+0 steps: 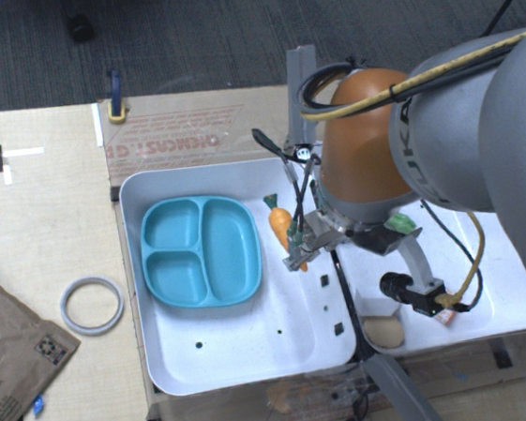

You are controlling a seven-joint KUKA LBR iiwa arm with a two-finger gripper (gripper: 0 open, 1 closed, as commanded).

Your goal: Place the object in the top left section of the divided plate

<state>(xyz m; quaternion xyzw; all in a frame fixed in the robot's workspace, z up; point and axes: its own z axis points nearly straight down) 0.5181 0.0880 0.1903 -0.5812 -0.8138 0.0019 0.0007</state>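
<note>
- Two white bins are seen side by side on the desk point(37, 212) in the camera view; the left bin point(167, 357) carries one blue divided plate point(200, 252) with three sections, and the right bin point(510, 309) lies largely under the arm.
- One small orange carrot-shaped toy point(280, 220) with a green top is seen in the left bin, just beside the plate's right edge and close against the gripper point(297, 248); no section of the plate has been reached by it.
- Whether the jaws are released or clenched cannot be told, since the wrist hides them, and contact with the toy is possibly made but cannot be confirmed.
- The toy is judged light, stiff and somewhat smooth, so a hold across its thicker orange middle would be favoured over the tapered end.
- One round beige object point(384, 332) is seen in the right bin, and one grey ring point(92, 304) on the desk.
</note>
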